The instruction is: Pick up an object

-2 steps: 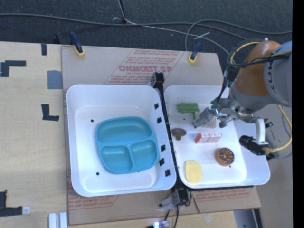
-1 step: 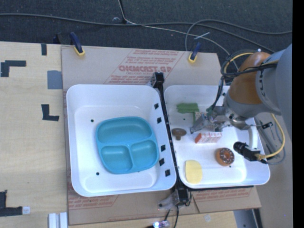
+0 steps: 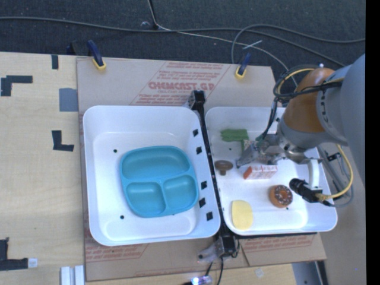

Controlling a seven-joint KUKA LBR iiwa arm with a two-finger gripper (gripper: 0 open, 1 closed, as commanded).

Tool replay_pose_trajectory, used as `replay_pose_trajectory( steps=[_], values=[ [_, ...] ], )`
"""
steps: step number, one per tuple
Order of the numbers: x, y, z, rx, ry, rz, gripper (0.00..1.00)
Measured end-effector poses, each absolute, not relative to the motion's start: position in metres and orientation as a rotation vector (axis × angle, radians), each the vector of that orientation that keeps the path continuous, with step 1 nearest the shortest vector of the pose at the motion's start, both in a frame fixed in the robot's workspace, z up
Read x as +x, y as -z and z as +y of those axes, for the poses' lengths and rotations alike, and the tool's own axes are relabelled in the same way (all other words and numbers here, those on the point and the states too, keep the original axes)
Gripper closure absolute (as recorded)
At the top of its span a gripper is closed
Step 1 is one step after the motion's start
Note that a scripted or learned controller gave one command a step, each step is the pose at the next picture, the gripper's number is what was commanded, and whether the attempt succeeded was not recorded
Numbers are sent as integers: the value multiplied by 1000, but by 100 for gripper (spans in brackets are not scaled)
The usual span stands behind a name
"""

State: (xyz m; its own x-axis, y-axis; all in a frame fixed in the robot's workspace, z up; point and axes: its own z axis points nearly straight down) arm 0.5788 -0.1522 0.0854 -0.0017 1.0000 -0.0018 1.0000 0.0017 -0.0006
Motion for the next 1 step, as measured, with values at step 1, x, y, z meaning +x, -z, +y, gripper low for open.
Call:
replay_pose_trajectory(
  steps=[1],
  values=[
    [579, -96, -153, 2216, 1, 2220, 100]
  ],
)
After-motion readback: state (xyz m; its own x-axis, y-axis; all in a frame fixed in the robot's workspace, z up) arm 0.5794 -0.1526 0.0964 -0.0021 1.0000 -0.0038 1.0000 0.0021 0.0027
